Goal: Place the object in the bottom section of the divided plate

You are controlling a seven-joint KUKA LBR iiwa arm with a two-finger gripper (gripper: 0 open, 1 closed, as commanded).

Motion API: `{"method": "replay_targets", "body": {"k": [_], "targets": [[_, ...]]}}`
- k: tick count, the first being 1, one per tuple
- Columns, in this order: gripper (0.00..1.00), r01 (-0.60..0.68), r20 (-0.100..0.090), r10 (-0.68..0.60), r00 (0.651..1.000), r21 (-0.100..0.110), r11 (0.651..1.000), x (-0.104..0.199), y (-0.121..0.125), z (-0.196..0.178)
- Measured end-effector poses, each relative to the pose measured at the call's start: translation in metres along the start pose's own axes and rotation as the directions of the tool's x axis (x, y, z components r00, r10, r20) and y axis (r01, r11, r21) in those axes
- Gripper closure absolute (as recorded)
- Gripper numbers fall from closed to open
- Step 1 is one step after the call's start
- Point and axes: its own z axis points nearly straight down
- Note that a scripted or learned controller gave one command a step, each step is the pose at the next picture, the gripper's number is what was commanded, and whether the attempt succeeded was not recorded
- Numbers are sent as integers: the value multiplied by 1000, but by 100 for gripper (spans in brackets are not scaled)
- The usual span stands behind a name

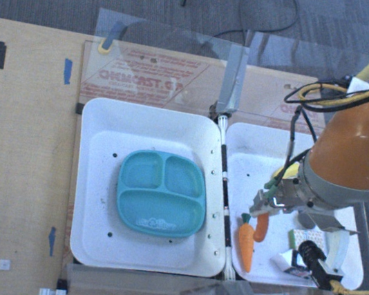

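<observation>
— Where's the toy orange carrot with its green top (245,246)?
— In the right white bin (251,144), well right of the teal three-section plate (161,193).
— And the two-finger gripper (265,207)?
— Just above the carrot; a small reddish-orange piece (261,227) hangs at its tips. Whether it's clamped, I cannot tell.

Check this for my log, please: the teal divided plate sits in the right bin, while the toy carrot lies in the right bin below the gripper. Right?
Not quite. The camera view shows the teal divided plate in the left bin, not the right. The toy carrot does lie in the right bin, just below the gripper.
</observation>
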Motion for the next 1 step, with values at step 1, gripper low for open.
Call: {"method": "replay_targets", "body": {"k": [1], "targets": [[100,520,-3,-520,854,1,854,55,14,24]]}}
